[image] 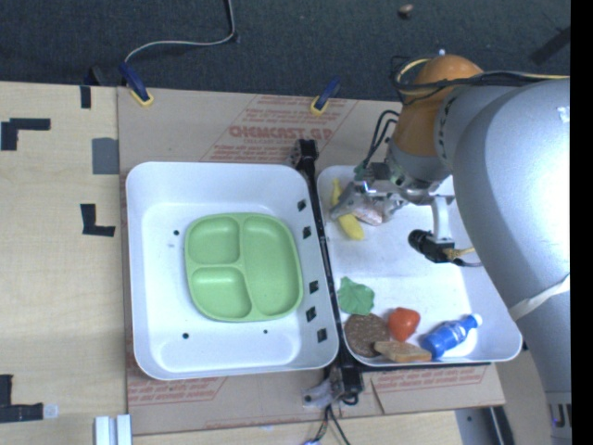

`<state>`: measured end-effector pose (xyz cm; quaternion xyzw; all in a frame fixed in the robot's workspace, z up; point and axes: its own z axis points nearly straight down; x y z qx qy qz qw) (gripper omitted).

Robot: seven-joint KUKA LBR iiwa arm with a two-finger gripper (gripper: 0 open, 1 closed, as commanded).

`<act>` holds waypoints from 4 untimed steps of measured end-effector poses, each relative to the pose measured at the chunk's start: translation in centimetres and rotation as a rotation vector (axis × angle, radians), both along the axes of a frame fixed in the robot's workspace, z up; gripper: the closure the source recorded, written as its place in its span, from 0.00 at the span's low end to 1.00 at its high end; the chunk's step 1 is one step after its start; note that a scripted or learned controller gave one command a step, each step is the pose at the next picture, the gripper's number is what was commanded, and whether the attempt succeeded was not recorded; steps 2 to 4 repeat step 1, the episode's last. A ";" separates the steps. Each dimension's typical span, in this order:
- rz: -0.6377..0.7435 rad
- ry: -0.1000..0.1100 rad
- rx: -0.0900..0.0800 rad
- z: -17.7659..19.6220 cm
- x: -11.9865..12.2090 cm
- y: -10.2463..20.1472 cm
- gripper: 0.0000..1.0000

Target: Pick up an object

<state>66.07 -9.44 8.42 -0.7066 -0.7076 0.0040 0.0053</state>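
Observation:
My gripper is low in the far left corner of the right bin. It hangs over a yellow banana-like piece and a pinkish-white object, and the arm hides how it meets them. Along the bin's near side lie a green leafy piece, a brown round patty, a red tomato-like piece, a tan flat piece and a blue bottle.
The left bin holds a green divided plate. A black divider rail runs between the bins. The big grey arm covers the right bin's right side. A black cable hangs by the wrist.

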 end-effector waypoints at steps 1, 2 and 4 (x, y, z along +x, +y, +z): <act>0.001 0.001 -0.002 1.0 0.0 0.0 1.00; 0.001 0.001 -0.002 1.0 0.0 0.0 1.00; 0.001 0.001 -0.002 1.0 0.0 0.0 1.00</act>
